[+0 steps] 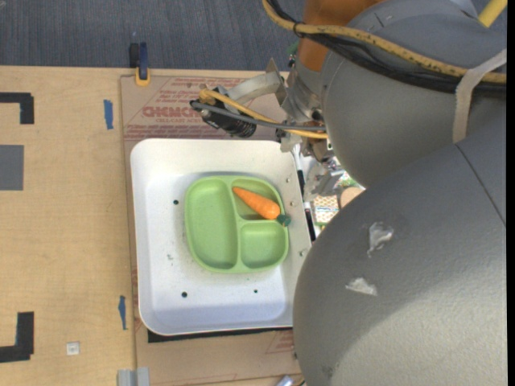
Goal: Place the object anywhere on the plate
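While the arm [402,175] hides its grip state, one carrot [257,203] lies in one green plate [211,227] inside one bin [157,215].

Carrot [257,203]: orange, lying slantwise in the plate's upper right compartment (green stub at its lower right).
Plate [211,232]: light green, three compartments.

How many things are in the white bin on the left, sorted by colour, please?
Green: 1, the divided plate
Orange: 1, the carrot, lying in the plate's upper right compartment with its green tip at the rim
Total: 2
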Robot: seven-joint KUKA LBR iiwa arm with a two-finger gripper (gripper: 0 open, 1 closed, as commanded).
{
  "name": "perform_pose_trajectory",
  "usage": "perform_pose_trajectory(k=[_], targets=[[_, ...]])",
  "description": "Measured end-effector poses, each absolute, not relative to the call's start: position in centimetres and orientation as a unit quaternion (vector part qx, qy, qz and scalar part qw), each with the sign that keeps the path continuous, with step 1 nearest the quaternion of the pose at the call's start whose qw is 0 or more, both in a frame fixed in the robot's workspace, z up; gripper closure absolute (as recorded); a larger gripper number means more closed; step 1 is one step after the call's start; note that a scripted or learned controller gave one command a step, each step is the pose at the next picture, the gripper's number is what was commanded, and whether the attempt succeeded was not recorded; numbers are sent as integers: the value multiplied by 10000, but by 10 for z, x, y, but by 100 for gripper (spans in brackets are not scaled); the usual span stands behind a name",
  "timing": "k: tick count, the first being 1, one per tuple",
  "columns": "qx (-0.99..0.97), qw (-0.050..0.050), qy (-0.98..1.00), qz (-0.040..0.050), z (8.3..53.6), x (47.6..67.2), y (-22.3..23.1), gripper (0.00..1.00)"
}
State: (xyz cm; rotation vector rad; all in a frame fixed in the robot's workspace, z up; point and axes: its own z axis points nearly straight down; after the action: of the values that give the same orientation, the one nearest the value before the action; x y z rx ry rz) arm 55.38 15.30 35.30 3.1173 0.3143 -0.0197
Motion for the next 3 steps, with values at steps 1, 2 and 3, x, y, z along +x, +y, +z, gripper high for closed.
perform_pose_trajectory(k=[1, 2, 3], targets=[[9950, 71, 994, -37, 363, 556, 153, 100], [9941, 20, 1082, -3, 442, 652, 184, 100], [9516, 4, 3073, -118, 302, 642, 210, 100]])
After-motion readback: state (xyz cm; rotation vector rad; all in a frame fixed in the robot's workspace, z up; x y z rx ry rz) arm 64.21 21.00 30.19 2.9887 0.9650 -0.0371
